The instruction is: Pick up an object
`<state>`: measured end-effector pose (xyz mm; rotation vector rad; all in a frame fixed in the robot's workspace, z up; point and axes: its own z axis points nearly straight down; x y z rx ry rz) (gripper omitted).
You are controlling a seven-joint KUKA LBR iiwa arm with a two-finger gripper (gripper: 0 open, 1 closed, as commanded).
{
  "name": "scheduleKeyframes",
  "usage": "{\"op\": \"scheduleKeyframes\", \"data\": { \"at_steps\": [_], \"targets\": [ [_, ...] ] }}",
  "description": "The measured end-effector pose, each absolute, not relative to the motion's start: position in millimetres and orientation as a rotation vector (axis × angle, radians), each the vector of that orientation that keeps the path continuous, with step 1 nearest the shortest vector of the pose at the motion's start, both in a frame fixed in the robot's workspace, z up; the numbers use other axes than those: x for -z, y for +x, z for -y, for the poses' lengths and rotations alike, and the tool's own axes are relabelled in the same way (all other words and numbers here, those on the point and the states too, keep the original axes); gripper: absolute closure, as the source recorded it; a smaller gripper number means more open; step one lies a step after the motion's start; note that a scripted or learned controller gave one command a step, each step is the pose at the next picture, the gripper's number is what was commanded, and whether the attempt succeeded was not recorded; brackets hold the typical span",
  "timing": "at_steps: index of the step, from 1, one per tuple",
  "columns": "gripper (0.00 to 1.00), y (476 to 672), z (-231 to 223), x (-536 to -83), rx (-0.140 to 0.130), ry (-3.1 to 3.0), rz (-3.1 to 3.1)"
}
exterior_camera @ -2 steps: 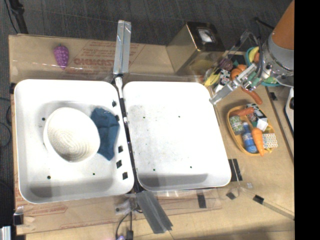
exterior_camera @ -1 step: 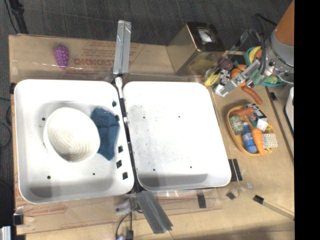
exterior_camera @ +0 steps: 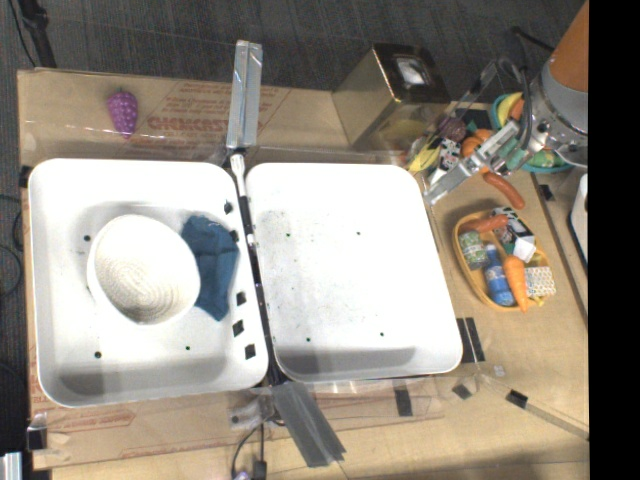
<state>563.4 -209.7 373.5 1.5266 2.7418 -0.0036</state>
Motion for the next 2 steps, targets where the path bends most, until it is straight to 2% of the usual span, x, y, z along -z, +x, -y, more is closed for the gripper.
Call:
{"op": "scheduleKeyframes", "data": {
  "at_steps": [1, 2],
  "targets": [
    [0.0, 525.7, 210.1, -383.1, 0.002, 1.016, -2.973],
    [0.0, 572.7, 210.4, -444.0, 0.004, 1.313, -2.848]
  ]
}}
